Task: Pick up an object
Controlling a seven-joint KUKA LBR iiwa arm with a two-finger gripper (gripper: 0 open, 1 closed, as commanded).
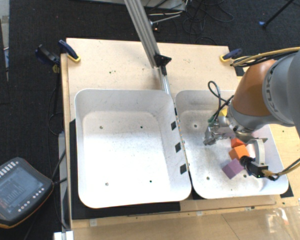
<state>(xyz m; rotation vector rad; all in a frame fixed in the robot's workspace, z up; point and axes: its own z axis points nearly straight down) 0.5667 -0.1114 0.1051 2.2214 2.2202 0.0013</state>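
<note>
My gripper hangs low over the middle of the right bin, under the grey arm with its orange band. An orange block lies just right of the gripper, partly tucked under the wrist. A purple block rests on the bin floor a little nearer the front, below the orange one. Nothing shows between the gripper's tips, and both blocks lie apart from them.
The left bin sits beside the right one, and their rims meet along a ridge with black marks. A slanted metal pole ends at the back of that ridge. A teach pendant lies off the bench at the lower left.
</note>
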